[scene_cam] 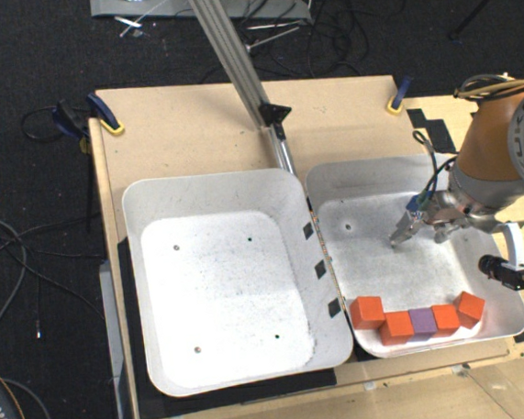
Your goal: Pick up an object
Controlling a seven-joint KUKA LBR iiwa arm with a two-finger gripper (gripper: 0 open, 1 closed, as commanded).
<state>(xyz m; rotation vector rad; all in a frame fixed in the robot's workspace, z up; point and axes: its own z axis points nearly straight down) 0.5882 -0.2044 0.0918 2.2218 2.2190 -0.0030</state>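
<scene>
Several blocks lie in a row along the front wall of the right bin (370,182): an orange block (367,310) at the left, another orange one (399,325), a purple block (423,321), an orange block (446,317) and an orange block (471,307) at the right end. My gripper (421,231) hangs over the middle of the right bin, behind the row and apart from it. Its fingers are spread, one fingertip (401,236) at the left, and nothing sits between them.
The left bin (151,205) lies beside the right one on the wooden bench. A metal pole (239,63) slants down from the back to the gap between the bins. Blue and yellow clamps (103,113) grip the bench's back corners.
</scene>
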